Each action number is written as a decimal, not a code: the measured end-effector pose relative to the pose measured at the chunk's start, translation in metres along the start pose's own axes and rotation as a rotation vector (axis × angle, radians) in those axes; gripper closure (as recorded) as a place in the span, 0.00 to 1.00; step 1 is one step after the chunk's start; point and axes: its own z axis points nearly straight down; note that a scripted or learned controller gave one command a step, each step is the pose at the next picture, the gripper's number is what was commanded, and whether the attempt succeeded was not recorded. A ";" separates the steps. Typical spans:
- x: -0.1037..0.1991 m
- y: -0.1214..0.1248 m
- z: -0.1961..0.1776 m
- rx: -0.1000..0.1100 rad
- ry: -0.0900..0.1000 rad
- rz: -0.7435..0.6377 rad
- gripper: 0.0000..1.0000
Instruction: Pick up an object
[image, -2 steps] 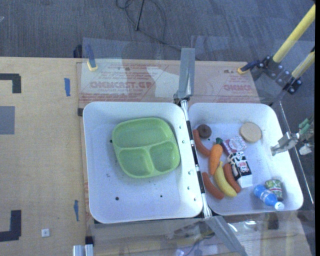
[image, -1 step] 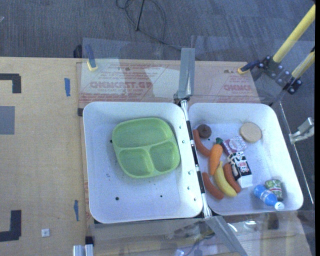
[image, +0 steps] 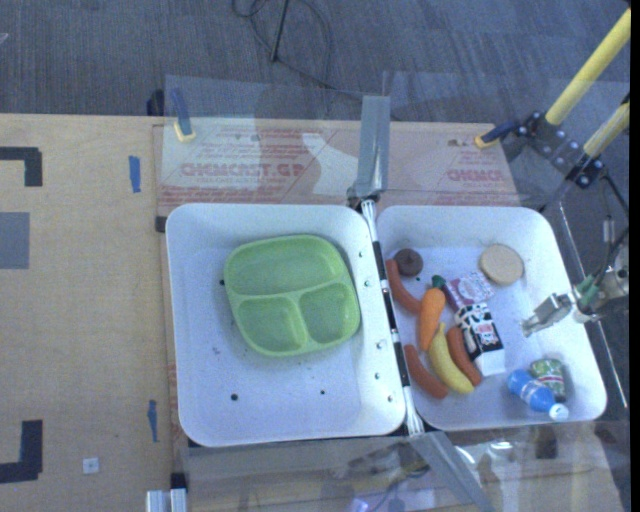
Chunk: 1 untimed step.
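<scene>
The right bin (image: 560, 240) holds several toy foods. A tan round disc (image: 501, 265) lies at the back, with a brown donut (image: 408, 263) at the back left. An orange carrot (image: 431, 315), a yellow banana (image: 450, 362), red sausages (image: 425, 372) and a black-and-white carton (image: 483, 331) crowd the middle. A pink packet (image: 466, 291) lies behind the carton. A blue bottle (image: 535, 386) lies at the front right. My gripper (image: 547, 312) hangs over the bin's right side, right of the carton and above the bottle, with nothing seen in it.
The left bin (image: 200, 380) holds a green divided plate (image: 292, 294). A thin rim divides the two bins (image: 385, 320). Yellow poles (image: 590, 70) and a clamp stand at the back right, outside the bins.
</scene>
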 end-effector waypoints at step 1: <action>0.033 0.037 0.142 -0.001 0.000 -0.047 0.00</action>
